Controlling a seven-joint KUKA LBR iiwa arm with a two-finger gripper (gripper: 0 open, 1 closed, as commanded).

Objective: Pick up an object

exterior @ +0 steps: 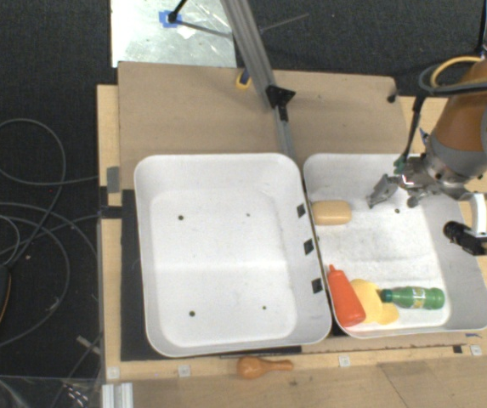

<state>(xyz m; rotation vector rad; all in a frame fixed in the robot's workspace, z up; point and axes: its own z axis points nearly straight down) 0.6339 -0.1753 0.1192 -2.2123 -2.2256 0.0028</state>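
The surface (192, 109) carries 2 white bins side by side. The left bin (154, 253) is the wider one; the right bin (472, 308) touches it along the middle edge. The arm (472, 126), grey with an orange band, reaches in from the right over the right bin's far half. Its claw (399, 190) hangs above the bin floor with the 2 fingers spread apart and nothing between them.

In the right bin, a red bottle (345, 296) lies along the near left wall, touching a yellow toy (372, 300). A green bottle (413, 297) lies on its side just beside that toy. A tan block (331, 212) rests against the left wall, near the claw but apart from it. A small brown object (264, 365) lies on the surface in front of the bins.
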